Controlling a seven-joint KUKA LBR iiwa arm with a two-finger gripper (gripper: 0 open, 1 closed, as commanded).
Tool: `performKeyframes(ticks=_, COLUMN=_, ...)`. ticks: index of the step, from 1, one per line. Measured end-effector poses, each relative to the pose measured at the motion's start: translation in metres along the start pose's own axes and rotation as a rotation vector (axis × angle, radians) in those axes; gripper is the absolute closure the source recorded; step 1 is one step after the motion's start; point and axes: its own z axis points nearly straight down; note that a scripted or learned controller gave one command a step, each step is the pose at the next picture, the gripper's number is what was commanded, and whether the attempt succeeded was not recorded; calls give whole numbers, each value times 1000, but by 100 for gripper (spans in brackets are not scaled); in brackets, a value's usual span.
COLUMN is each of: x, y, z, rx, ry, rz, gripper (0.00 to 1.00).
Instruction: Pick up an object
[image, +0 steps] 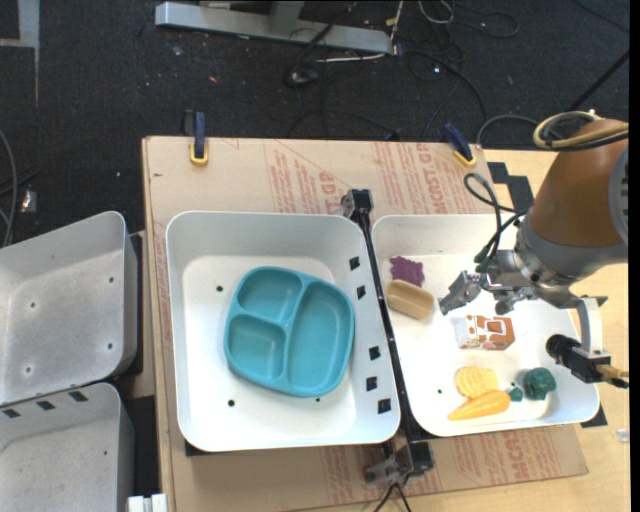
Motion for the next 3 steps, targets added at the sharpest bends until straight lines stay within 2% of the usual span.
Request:
performKeyframes(ticks=1, x=8, y=3, z=50, rx=-2, ry=0, rz=-1, gripper=0)
performKeyframes(ticks=2, x=5, y=8, z=81, rx=-23, ry=-7, rz=1, gripper=0)
performKeyframes(ticks=3, x=4, y=10, z=70, rx=-31, ry=-11, rz=2, gripper=100)
